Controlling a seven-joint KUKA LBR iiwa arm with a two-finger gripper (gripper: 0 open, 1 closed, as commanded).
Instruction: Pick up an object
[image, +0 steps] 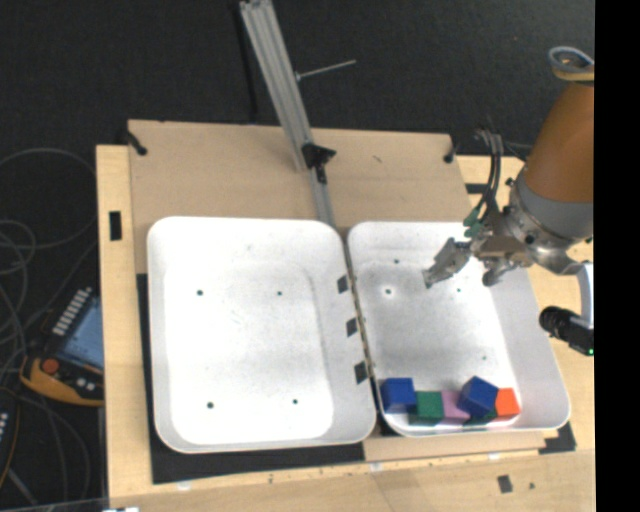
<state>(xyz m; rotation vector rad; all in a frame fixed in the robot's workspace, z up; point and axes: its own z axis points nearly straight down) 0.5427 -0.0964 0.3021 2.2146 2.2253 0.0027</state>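
- dark floor surrounds a tan bench holding two white bins side by side.
- right bin: blue, green, pink and orange blocks crowd its lower edge.
- gripper hovers in the frame's upper right, well apart from them; open or closed, i cannot tell.
- risk: tightly packed blocks against the wall may block a clean grasp.

No text, label, brand or number can be read anywhere.
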